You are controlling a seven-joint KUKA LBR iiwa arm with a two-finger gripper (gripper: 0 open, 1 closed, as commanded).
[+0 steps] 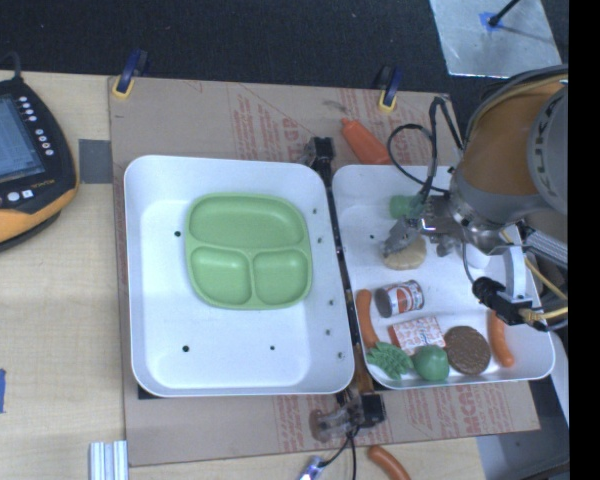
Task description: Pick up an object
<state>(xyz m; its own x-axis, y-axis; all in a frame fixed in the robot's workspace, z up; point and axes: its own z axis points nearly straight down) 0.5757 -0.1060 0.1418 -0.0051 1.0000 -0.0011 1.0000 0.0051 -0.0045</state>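
The gripper (405, 234) hangs low in the right bin (352, 190), with its metal fingers pointing down at a pale round cookie (405, 256). The fingers look spread a little, one to each side above the cookie, and nothing sits between them. The cookie lies on the bin floor just under the fingertips.

Just behind the cookie, toward the far wall of the bin, is a small green toy (402, 207). In front of the cookie lies a little can (401, 298) with a red and white label, on its side. Left of the can, an orange hot dog (365, 317) lies along the bin wall. Nearer than the can are a red and white packet (416, 334), a bit of broccoli (388, 359), a green ball-shaped thing (431, 364) and a brown round patty (467, 349). Another orange sausage (500, 340) lies right of the patty.

The grey arm (510, 153) with its orange band reaches over the bin from the right.

Left of the cookie's bin is the left bin (150, 268), with a green split plate (249, 250) in it. A carrot (364, 142) lies on the bench behind the right bin
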